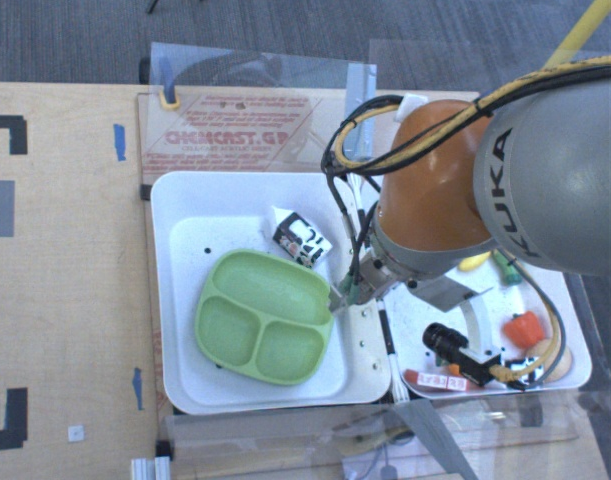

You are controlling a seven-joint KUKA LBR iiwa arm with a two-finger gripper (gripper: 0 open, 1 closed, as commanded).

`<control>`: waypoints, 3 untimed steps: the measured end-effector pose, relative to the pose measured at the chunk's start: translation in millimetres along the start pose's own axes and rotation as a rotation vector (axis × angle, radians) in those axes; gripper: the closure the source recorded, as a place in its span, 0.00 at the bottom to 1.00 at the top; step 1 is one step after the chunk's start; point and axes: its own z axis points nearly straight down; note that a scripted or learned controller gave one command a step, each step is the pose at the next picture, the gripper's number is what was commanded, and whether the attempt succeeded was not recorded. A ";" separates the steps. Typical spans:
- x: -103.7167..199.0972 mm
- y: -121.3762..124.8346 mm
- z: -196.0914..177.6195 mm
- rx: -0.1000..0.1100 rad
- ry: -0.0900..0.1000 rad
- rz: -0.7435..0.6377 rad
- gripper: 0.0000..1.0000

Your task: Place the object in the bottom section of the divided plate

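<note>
A light green divided plate lies in the left white bin, with one long section along its upper side and two smaller sections below. All three sections look bare. My gripper hangs at the plate's right rim, just above the wall between the two bins. The arm's orange band and grey body cover much of the view above it. A small black-and-white packet lies just beyond the plate's upper right edge, left of the gripper.
The right bin holds an orange object, a yellow piece, a green piece and a red-and-white strip. A clear plastic sheet and a cardboard panel lie behind the left bin.
</note>
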 end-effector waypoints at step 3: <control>-1.0 1.4 -6.9 0.002 0.000 0.001 0.00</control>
